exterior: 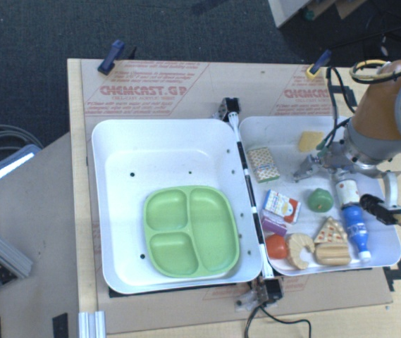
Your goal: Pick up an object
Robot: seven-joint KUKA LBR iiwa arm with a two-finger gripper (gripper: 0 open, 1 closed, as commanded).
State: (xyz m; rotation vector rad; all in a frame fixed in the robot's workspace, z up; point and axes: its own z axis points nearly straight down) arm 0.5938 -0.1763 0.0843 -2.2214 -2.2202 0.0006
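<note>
Green tray [190, 229] left; toys crowding pincer [311, 169] right.

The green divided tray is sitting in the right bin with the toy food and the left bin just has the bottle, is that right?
Not quite. The camera view shows the green divided tray in the left bin, by itself. The toy food and the bottle lie together in the right bin, where the arm reaches in.
</note>
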